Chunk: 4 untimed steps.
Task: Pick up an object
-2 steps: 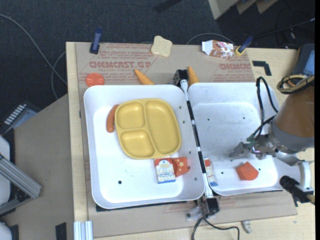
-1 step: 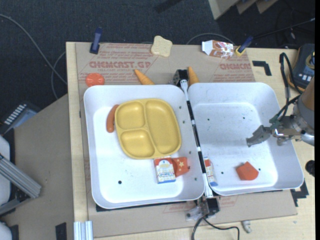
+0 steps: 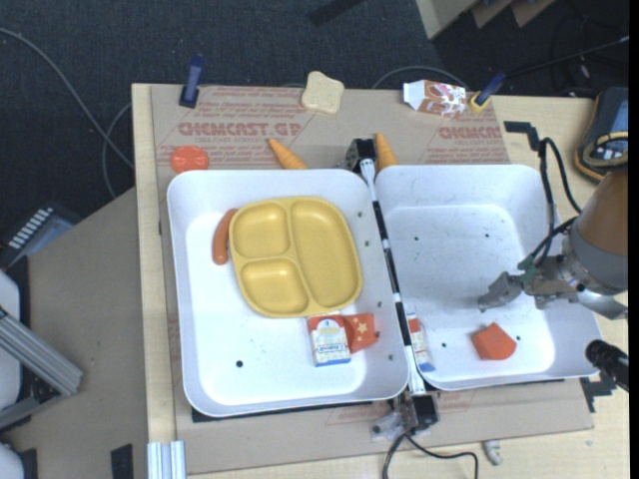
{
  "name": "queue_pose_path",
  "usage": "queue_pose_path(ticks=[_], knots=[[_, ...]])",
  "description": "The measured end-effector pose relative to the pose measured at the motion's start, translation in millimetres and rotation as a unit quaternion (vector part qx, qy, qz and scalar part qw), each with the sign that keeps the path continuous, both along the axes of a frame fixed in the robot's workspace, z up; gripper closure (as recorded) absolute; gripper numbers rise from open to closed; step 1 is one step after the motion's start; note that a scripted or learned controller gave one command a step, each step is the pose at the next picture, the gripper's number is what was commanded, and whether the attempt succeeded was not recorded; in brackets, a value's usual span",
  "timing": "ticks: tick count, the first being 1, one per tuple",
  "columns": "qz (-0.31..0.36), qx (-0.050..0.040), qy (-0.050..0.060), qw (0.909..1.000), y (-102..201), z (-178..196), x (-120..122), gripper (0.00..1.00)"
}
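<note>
An orange block (image 3: 494, 342) lies in the right bin (image 3: 449, 198), near its front right corner. My gripper (image 3: 495, 296) hangs just above and behind the block, reaching in from the right, and nothing shows in its grasp. In the left bin (image 3: 200, 297) sit a yellow divided plate (image 3: 296, 255), a red sausage (image 3: 221, 238) at the plate's left, and a small carton (image 3: 330, 339) with a red packet (image 3: 361, 329) in front of the plate.
On the cardboard behind the bins lie two carrot pieces (image 3: 288, 155) (image 3: 384, 151), a bread slice (image 3: 321, 92), a red disc (image 3: 187, 158), a blue clip (image 3: 191, 80) and a wrapper (image 3: 436, 96). A small packet (image 3: 416, 342) rests by the divider between the bins.
</note>
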State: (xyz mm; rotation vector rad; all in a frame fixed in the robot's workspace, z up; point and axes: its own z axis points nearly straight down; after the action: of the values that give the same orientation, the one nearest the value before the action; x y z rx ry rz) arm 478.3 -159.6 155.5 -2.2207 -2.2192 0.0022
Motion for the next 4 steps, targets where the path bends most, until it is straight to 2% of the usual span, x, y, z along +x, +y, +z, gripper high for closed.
queue_pose_path(ticks=[1, 2, 3, 4], knots=[[0.001, -0.0001, -0.003, 1.0000, 34.0, 33.7, 92.6, 0.00], [0.000, -0.0004, -0.001, 1.0000, 15.9, -71.3, 30.0, 0.00], [0.000, 0.0002, 0.000, 1.0000, -11.5, -71.3, 0.1, 0.00], [0.002, 0.0002, -0.003, 1.0000, 65.3, 57.9, 90.5, 0.00]])
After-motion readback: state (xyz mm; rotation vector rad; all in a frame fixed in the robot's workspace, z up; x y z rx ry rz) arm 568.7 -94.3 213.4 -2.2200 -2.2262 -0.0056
